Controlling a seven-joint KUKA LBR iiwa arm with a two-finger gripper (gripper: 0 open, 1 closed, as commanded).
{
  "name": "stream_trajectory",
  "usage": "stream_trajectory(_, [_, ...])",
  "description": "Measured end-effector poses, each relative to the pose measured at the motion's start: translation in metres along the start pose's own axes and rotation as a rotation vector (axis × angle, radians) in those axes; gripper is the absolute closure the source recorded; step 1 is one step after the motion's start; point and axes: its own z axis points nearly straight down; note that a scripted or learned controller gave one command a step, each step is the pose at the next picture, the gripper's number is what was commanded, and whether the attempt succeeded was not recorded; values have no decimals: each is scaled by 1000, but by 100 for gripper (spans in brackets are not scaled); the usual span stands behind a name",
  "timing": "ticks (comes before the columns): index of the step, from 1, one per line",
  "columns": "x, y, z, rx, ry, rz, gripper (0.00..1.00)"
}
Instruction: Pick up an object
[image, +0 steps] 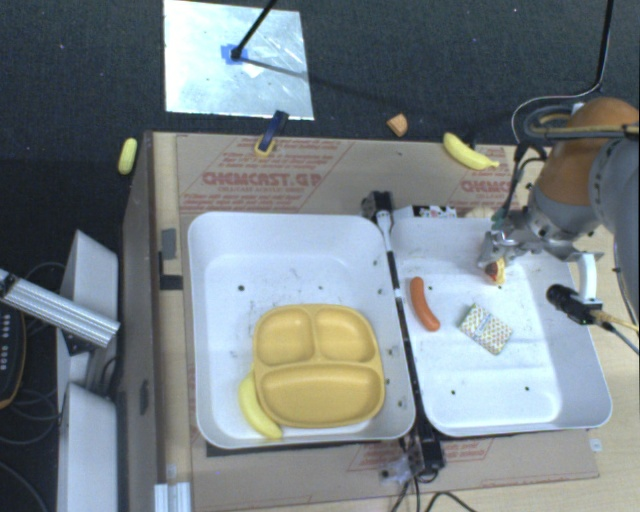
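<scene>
Two white bins sit side by side on the bench. The left bin (215, 260) holds a yellow tray (318, 364) with three sections, and a banana (256, 410) lies against the tray's lower left edge, touching it. The right bin (560, 400) holds an orange sausage (425, 304), a small patterned block (486, 329) and a small yellow and red piece (494, 270). The sausage lies near the wall between the two bins, and its long side runs from the upper left to the lower right, almost straight up and down in the picture. The block lies just to the right of the sausage, apart from it, and is turned at a slant. The arm (580, 170) reaches in from the right, over the top part of the right bin. The gripper (497, 258) is right on the small piece near the top of that bin, and the piece seems to sit between its fingers, so it looks closed on it. Outside the bins, another banana (468, 152) lies on the bench top by the arm, and a small orange bit (398, 124) lies on the dark floor above it
</scene>
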Motion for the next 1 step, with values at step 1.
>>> stream_trajectory(1, [105,-7,-83,11,8,-1,100])
